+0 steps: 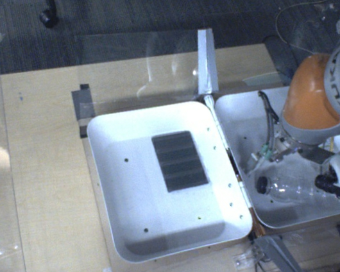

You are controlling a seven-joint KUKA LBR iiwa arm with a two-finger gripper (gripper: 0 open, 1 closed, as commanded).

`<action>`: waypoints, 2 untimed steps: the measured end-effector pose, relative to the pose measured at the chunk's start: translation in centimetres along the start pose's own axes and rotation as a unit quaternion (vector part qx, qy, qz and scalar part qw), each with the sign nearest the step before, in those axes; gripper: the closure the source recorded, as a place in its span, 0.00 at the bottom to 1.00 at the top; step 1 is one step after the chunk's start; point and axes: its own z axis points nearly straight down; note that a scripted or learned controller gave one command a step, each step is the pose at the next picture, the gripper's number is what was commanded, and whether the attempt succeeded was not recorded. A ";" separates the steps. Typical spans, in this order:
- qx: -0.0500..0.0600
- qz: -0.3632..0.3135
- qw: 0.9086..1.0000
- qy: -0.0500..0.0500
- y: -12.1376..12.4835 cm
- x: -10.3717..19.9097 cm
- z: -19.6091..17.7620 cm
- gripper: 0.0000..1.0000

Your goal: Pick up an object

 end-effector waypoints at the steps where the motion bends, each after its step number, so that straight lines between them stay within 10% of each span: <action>1: 0.008 -0.003 1.000 0.004 -1.5 0.5 0.8 0.00; 2: 0.002 -0.048 0.999 0.000 -1.6 0.7 1.1 0.00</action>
